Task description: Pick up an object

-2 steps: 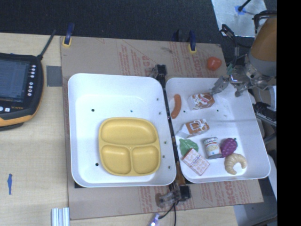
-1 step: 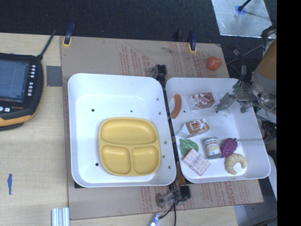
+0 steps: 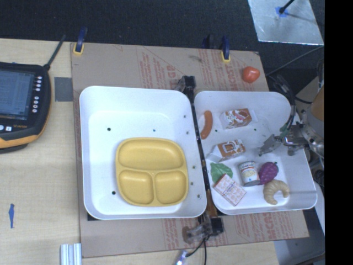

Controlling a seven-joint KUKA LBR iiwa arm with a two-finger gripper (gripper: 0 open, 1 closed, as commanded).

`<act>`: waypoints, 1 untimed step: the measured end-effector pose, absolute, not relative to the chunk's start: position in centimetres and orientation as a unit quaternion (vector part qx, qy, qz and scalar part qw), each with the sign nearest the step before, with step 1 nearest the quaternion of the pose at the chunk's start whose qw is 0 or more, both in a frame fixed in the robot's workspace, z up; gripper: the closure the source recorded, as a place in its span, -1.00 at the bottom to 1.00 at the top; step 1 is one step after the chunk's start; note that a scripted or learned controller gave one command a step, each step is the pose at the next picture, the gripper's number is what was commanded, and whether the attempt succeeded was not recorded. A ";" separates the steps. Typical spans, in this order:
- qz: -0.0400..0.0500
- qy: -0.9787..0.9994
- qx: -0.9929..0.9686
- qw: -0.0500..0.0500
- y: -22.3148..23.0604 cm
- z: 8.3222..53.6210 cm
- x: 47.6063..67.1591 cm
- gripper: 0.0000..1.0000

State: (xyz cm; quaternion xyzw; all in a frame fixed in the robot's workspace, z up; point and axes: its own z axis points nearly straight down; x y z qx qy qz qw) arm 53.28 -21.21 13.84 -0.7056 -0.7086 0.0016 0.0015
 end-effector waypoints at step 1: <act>0.001 -0.709 -0.705 0.001 -21.2 9.1 50.1 -1.00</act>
